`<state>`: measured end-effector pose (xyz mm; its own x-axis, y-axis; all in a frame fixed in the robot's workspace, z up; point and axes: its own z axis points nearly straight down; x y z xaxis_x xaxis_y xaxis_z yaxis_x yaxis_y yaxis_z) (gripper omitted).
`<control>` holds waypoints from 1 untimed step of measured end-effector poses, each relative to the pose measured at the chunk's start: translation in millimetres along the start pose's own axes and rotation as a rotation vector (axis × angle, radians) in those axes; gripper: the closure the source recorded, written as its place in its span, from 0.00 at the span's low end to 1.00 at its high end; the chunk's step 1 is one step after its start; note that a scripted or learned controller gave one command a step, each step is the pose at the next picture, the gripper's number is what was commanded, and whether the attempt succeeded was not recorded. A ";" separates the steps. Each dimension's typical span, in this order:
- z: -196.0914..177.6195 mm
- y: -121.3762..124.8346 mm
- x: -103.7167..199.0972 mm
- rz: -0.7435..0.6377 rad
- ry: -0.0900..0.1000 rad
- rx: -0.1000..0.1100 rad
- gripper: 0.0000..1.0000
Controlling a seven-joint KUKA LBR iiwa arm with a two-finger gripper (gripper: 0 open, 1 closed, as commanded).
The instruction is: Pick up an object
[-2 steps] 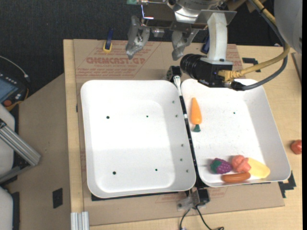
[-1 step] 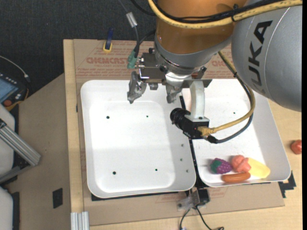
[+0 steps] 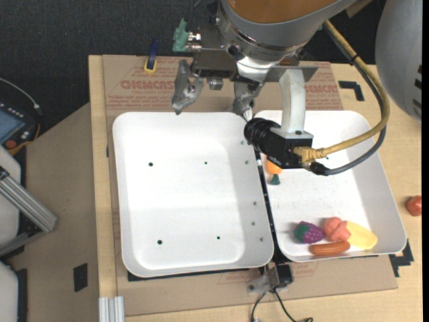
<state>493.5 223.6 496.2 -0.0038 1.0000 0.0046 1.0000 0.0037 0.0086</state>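
Near the front edge, the right bin (image 3: 375, 180) holds a cluster of small toy foods in its near corner: a knobbly purple grape bunch (image 3: 309, 233), a lumpy pink piece (image 3: 336, 228), a smooth yellow piece (image 3: 362, 237) and a glossy red-orange sausage (image 3: 328, 249), all touching or just beside one another. A small orange piece with a green tip (image 3: 273, 173) lies near the divider, partly under the black camera unit on the arm. The left bin (image 3: 134, 200) is smooth white plastic with a few dark dots. Both sit on a cardboard-covered tabletop (image 3: 114, 86). The claw (image 3: 213, 99) hangs over the bins' far rim, its metal fingers (image 3: 184, 92) spread wide with nothing between them.
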 end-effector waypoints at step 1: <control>-5.6 1.0 -0.3 0.002 -0.003 0.005 1.00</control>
